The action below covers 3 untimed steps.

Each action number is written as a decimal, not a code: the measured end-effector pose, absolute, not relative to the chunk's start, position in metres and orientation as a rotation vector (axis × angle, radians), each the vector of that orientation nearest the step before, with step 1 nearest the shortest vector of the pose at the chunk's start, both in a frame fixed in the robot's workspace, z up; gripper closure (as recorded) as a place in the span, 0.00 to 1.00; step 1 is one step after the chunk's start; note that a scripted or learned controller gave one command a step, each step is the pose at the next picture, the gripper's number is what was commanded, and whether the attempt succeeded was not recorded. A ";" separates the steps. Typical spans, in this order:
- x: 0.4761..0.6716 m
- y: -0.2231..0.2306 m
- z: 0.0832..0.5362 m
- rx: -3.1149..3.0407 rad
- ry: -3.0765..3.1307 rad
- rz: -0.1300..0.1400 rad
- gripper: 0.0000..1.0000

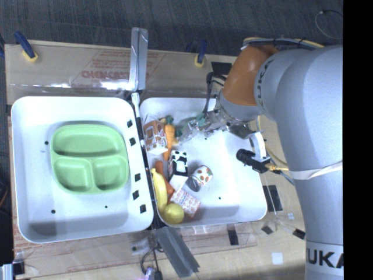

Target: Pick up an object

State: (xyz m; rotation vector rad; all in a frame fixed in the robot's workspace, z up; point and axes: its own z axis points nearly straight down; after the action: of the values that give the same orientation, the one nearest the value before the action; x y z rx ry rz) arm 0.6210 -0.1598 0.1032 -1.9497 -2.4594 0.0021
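my gripper point(201, 123) is low in the right bin point(245, 206), near its far wall, and i cannot tell its state. the objects lie along the left wall: carrot point(169, 136), banana point(159, 186), lemon point(173, 213), small can point(201, 177). i would take the can, because open floor on its right gives room away from the wall.

a green divided tray point(89, 158) is seen lying flat in the left white bin point(29, 214), three compartments facing up. the right white bin point(233, 206) is set just beside it, with a metal divider bar point(139, 57) standing between the two at the far edge. both bins are borne by a wooden bench point(76, 63). two blue clamps point(26, 46) point(201, 52) are fixed along the bench's far edge. dark carpet point(175, 4) is seen beyond.
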 end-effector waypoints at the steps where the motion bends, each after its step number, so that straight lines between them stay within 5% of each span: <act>1: 0.621 -0.160 0.103 -1.950 -2.459 0.002 0.00; 2: 0.622 -0.159 0.114 -1.947 -2.461 0.002 1.00; 3: 0.627 -0.141 0.134 -1.815 -2.566 0.000 1.00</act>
State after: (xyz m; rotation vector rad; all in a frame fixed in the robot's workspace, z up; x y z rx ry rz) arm 0.6269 -0.1406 0.1342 -1.8152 -2.5663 0.0005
